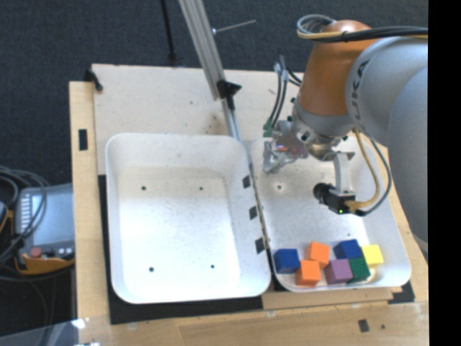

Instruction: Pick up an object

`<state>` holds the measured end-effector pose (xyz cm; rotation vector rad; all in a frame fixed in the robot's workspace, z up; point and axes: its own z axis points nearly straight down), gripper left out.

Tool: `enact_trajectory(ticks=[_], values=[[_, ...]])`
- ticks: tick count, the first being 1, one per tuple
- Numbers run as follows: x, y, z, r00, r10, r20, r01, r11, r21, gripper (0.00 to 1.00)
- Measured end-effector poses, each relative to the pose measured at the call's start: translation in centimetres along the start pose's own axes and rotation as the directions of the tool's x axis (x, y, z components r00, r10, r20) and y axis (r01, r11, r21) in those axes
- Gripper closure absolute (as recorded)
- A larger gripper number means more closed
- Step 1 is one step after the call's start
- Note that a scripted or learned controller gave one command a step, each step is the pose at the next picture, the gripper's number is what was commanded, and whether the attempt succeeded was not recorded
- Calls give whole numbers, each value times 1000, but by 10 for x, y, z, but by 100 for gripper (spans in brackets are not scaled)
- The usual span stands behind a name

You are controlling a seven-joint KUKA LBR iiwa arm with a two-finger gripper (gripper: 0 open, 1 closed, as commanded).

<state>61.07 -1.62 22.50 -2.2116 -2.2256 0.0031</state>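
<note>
Blocks: seven small cubes clustered at the near end of the right bin (pixel 389 225), well apart from the gripper (pixel 274 161).
- Blue block (pixel 287 259): leftmost, near the bin's inner wall.
- Orange block (pixel 319 251) and second orange block (pixel 309 272): just beside each other, matte, square-edged.
- Purple block (pixel 337 271): touching the green block (pixel 359 269).
- Dark blue block (pixel 348 249): behind the green one.
- Yellow block (pixel 372 254): rightmost of the cluster.

Gripper: positioned above the far left part of the right bin, close to the dividing walls. Finger spacing: cannot tell. Nothing visible between the fingers.

Arm (pixel 389 78): smooth grey casing, glossy orange band (pixel 328 71) above the wrist, cables (pixel 364 193) looped beside it.

Surface:
- Left bin (pixel 119 157): shallow, white, rounded corners, speckled floor with small dark holes.
- Right bin: same white moulded form, touching the left bin along one side.
- Bench (pixel 83 193): pale wood board, black mat showing under the bins' near edges.
- Aluminium rail (pixel 205 45): ribbed metal profile slanting down to the far edge of the bins.

Room: dark carpet (pixel 72 20) around the bench; grey handheld console (pixel 43 218) with cables at the left.
</note>
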Motion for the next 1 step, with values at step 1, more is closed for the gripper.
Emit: enact_trajectory(ticks=[1], values=[[58,-1,4,1000,-1,-1,1,1000,2,100]])
